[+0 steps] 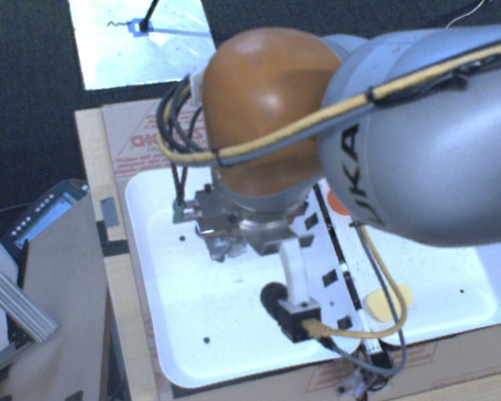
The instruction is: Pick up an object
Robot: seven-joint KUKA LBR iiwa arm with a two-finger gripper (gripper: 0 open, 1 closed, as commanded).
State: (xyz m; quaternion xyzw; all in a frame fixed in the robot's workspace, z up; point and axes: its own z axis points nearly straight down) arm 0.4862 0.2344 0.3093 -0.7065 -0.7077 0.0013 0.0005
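kuka arm (274, 115) bends low over one white bin (179, 283), seemingly to reach a pick, its wrist hiding the grip, whose state cannot be told; a yellow object (386, 300) lies apart in the neighbouring bin (458, 303).

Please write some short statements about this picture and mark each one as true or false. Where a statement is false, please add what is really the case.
1. The arm reaches in from the right of the view. True.
2. Its wrist hangs over the right bin. False: it hangs over the left bin.
3. A pale yellow flat piece lies near a bin's front rim. True.
4. That piece lies in the left bin. False: it lies in the right bin, past the divider.
5. The band above the wrist is blue. False: the band is orange.
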